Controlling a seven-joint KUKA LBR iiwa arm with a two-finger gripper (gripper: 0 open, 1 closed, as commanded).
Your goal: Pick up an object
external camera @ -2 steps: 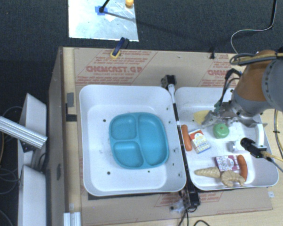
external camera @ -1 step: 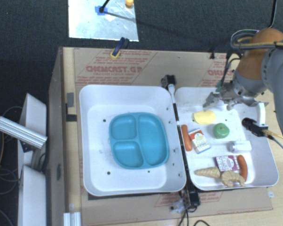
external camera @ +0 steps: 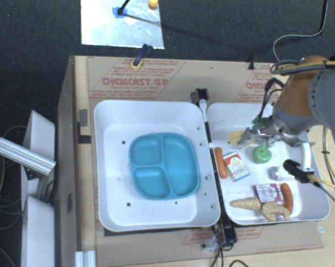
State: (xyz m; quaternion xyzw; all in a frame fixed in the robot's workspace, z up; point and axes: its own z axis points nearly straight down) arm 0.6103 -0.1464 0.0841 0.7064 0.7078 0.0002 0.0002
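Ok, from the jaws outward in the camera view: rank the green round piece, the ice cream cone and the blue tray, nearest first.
1. Green round piece: right bin, just below the gripper.
2. Ice cream cone: near front edge of the right bin, well below.
3. Blue tray: left bin, across the divider, farthest.

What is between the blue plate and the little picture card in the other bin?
In the camera view, an orange hot dog lies between the blue plate and the card, just past the divider where the two bins meet.
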